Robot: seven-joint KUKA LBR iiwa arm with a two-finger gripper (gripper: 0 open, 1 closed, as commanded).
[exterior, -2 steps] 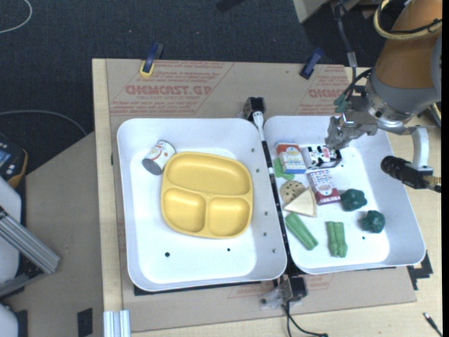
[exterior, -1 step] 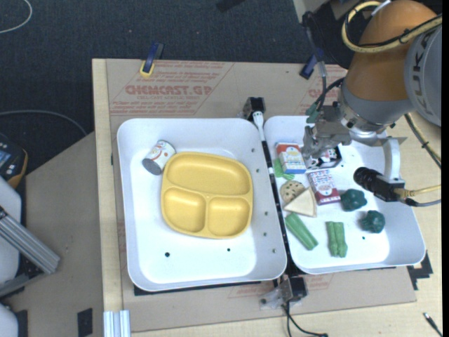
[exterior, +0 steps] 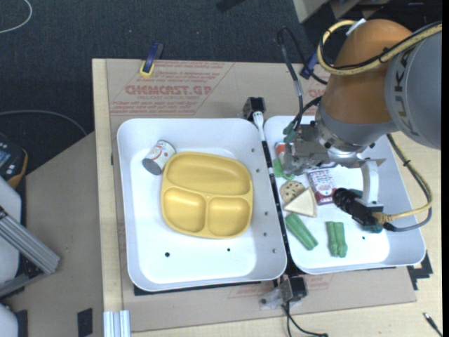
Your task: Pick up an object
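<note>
**Right bin: arm over small items**

Over the right bin (exterior: 403, 248) the gripper (exterior: 300, 153) hangs low near the left wall; whether it is released or clenched, cannot tell. Below it: a cracker wedge (exterior: 297, 199), a red-and-white packet (exterior: 323, 186), two green pods (exterior: 302, 231) (exterior: 337, 238). Left bin (exterior: 133, 188): a yellow divided plate (exterior: 207, 194), a small can (exterior: 158, 157) at its upper-left corner.

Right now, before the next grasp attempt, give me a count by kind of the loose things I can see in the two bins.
Left bin:
Yellow divided plate: 1
Small can lying on its side: 1

Right bin:
Green pods: 2
Cheese wedge: 1
Speckled cracker: 1
Red and white packet: 1

Total: 7. Anything hidden under the arm isn't counted.
</note>
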